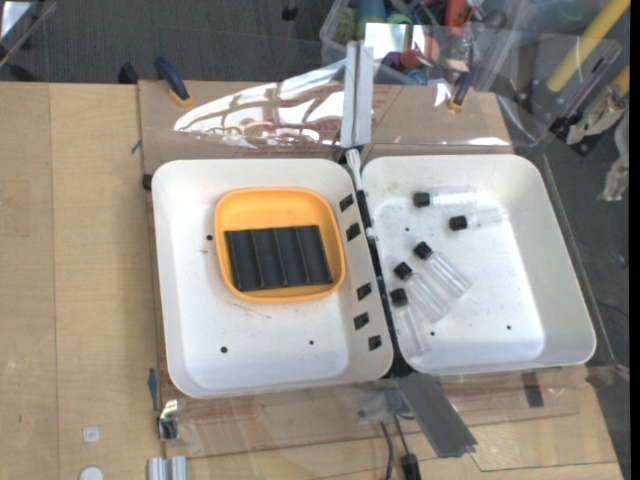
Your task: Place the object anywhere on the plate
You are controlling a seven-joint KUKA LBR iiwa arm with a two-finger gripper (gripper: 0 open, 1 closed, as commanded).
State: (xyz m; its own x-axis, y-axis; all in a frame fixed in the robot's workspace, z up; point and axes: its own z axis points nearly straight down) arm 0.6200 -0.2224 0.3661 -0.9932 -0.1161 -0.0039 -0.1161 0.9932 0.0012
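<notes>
You are looking down on a wooden worktop (70,268) that carries two white bins side by side, their inner rims touching along the middle.

1. Left bin (180,298): an orange plate (275,200) with rounded corners sits toward this bin's far side, flat on the bin floor.
2. Object: a black ribbed block (277,258) lies flat on the plate. It is slightly nearer the plate's near rim, and its ribs run from the far side to the near side. You can see orange rim on all four sides of the block, so it lies wholly within the plate.
3. Right bin (545,278): several clear vials (440,280) with black caps (421,251) lie scattered on their sides. Most are in the half of the bin nearer the middle divide. Two more capped vials lie toward the bin's far edge. The clear bodies are hard to separate from the white floor, so take no exact count.
4. Middle divide: a row of small black clips (352,231) runs along the joined rims.
5. Far edge of the worktop: a clear box (430,8) of coloured items stands beyond the bins, and a blue clamp (172,80) sits near the far left corner.
</notes>
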